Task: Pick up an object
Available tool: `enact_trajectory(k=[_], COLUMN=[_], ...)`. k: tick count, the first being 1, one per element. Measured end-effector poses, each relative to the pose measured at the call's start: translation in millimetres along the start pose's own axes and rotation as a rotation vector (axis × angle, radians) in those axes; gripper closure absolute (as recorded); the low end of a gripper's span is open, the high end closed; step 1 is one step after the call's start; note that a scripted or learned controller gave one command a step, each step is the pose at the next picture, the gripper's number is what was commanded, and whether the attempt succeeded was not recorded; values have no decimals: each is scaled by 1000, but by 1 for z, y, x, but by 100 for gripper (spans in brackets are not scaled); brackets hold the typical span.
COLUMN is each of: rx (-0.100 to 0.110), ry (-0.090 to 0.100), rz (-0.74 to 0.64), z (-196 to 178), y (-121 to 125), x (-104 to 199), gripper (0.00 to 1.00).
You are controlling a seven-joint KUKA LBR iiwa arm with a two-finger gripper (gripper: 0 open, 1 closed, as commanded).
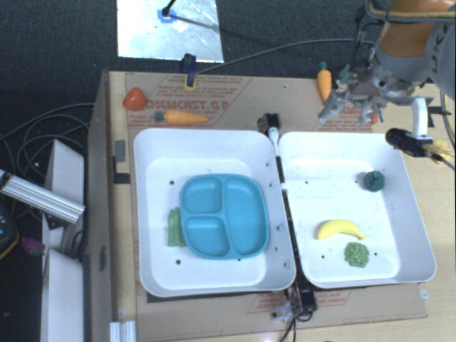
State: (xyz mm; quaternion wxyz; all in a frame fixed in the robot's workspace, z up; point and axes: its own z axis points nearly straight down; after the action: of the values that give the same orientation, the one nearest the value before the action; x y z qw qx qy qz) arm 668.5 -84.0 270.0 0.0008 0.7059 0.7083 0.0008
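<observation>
I see the gripper above the right bin's far rim, fingers spread, holding nothing. A banana lies in that bin.

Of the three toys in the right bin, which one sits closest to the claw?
The dark green round toy, near the bin's far right side; the banana and broccoli lie farther forward.

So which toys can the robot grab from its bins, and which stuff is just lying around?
For the job:
tool, up behind the right bin
banana
broccoli
dark green lump
blue plate
green piece beside it

Just lying about:
two carrots
tomato
cables
</observation>
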Motion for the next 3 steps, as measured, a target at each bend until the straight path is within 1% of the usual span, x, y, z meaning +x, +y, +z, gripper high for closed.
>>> enact_trajectory(k=[1,2,3], rx=[0,2,4], ry=[-2,0,1], rz=[3,2,3], z=[0,47,134], y=[-66,-115,-164], x=[-55,-40,-27], gripper=[0,0,0])
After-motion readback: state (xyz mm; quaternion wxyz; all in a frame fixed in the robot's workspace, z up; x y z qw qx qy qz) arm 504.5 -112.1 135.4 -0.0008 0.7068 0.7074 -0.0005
